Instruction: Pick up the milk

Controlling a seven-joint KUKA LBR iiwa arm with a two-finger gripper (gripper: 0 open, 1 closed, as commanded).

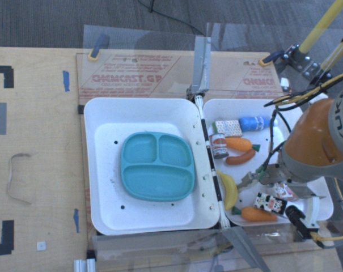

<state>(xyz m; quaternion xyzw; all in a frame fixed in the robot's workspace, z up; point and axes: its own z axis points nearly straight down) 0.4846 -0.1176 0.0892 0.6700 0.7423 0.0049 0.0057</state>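
— What sits on the wooden bench (35, 95)?

— Two white bins side by side: the left bin (100, 169) and the right bin (239, 107), their rims touching. Behind them lies a clear sheet with red lettering (134, 72).

— Anything else?

— Black tape marks (3, 76), blue tape bits (66, 80) (small ones), and a bent wire (17, 177) near the left edge.
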